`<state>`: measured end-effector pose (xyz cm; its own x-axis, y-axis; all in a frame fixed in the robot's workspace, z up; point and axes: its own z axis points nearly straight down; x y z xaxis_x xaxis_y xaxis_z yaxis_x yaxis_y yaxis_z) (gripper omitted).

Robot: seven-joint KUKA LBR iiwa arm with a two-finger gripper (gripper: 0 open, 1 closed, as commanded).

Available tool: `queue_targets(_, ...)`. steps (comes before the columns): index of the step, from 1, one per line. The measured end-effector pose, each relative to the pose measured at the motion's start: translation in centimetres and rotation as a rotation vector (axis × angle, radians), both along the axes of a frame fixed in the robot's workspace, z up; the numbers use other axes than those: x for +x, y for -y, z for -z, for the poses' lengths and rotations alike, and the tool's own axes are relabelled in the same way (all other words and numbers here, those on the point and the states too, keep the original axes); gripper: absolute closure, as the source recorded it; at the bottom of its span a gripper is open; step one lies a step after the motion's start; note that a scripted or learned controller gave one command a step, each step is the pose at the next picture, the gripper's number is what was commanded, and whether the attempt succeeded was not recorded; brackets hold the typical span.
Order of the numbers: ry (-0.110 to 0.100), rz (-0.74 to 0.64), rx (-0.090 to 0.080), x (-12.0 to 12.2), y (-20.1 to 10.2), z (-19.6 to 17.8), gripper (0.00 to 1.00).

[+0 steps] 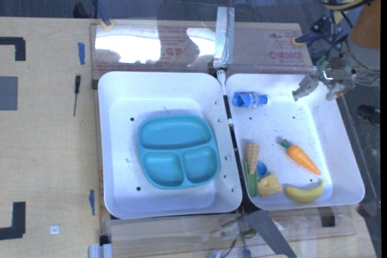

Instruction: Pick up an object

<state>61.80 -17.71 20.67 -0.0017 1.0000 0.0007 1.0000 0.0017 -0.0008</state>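
The gripper (319, 85) hung over the right bin's (344, 148) far corner — jaws apart, holding nothing. The carrot (300, 157) lay well below it, banana (305, 191) nearer still, bottle (249, 99) to its left.

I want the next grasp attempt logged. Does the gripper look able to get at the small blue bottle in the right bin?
Probably yes. The gripper hangs over the right bin's far edge, and the blue bottle lies alone nearby, with nothing between them.
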Motion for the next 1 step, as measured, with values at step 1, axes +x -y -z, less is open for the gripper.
queue_targets(1,0.006,0.108,-0.001,-2.88,1.78,10.89,0.00)
